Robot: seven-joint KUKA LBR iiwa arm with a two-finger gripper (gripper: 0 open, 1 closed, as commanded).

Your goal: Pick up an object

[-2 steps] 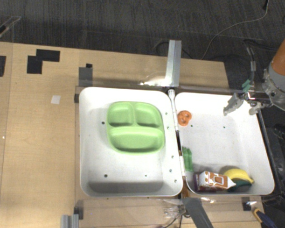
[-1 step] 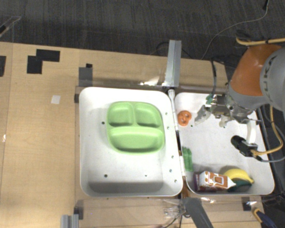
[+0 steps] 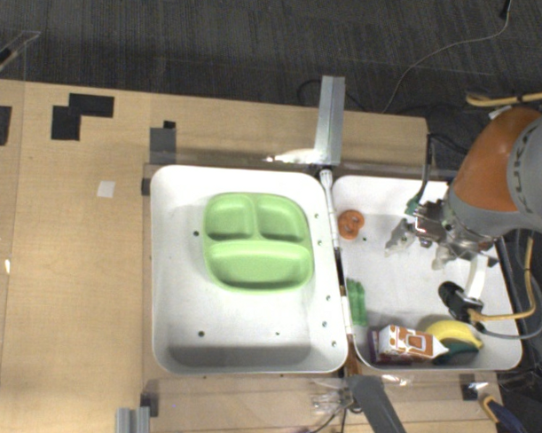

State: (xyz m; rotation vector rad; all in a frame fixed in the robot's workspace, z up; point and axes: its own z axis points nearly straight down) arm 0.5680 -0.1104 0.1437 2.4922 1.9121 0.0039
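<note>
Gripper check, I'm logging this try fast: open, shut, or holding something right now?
Gripper: open, nothing between its fingers, above the right bin.

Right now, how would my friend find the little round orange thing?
Look in the right bin, the one without the green plate. Near its top left corner, by the divider, sits the small orange ball. It lies alone, apart from the carton and banana at the bottom.
</note>
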